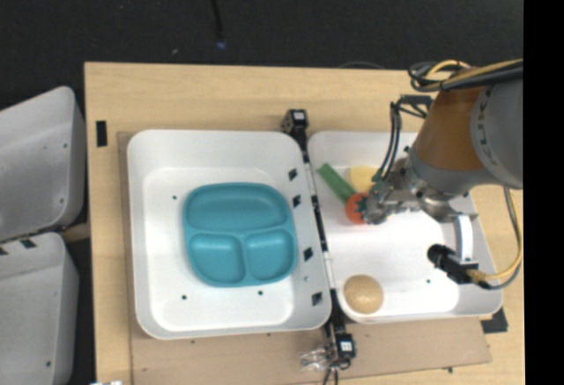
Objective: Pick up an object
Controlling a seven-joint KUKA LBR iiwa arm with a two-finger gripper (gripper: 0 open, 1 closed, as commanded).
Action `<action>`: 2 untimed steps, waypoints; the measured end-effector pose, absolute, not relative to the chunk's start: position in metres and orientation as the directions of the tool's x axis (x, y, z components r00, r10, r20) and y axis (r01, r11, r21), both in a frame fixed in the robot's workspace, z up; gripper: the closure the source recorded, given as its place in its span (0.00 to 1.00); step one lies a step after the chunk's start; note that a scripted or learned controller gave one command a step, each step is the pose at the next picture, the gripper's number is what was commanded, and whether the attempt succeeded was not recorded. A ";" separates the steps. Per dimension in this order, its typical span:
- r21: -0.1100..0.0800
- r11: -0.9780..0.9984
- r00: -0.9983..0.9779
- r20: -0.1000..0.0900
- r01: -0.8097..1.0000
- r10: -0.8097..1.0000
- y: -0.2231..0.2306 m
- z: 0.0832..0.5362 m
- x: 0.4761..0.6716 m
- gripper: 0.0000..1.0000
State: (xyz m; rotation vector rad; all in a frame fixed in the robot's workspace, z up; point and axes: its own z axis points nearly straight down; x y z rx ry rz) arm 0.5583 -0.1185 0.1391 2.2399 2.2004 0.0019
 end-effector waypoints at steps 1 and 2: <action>0.005 -0.013 0.013 -0.001 1.000 1.000 -0.117 0.186 0.553 1.00; 0.007 0.000 0.000 -0.002 1.000 1.000 -0.118 0.240 0.554 1.00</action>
